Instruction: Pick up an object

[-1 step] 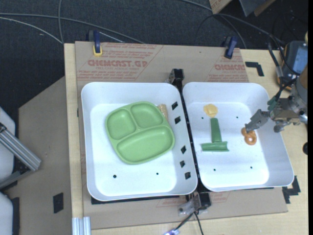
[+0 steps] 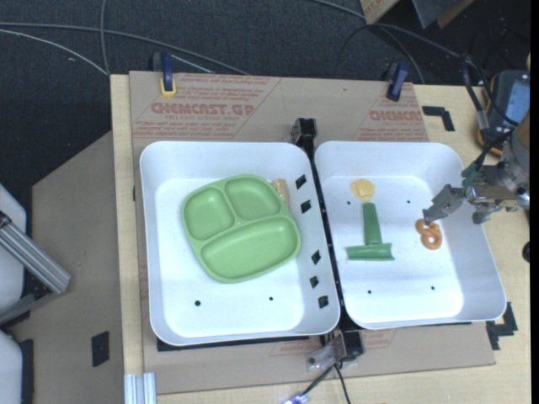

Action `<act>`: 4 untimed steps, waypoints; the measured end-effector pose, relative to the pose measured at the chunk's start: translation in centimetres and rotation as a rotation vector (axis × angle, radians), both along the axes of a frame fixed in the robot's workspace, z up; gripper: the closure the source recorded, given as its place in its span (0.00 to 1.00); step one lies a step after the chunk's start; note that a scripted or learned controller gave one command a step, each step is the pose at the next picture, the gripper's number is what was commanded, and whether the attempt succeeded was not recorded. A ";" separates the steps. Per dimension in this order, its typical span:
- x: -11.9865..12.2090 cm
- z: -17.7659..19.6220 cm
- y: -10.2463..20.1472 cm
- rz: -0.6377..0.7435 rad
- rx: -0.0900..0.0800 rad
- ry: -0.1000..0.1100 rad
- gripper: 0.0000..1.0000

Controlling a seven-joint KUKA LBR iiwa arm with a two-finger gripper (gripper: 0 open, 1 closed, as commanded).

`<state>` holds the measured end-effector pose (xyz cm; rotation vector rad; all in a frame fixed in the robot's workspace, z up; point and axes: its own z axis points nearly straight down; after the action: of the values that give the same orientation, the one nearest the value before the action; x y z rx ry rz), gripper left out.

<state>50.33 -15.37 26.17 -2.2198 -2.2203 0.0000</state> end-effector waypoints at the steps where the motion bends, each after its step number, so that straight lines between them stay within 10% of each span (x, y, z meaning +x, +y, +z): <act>1: 0.0 -6.1 -0.7 -0.001 0.002 0.006 0.00; 3: -0.1 -17.3 0.4 0.000 0.002 0.006 0.00; 4: 0.1 -15.9 0.4 -0.002 0.000 -0.001 1.00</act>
<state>50.38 -15.00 10.31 -2.2221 -2.2192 -0.0020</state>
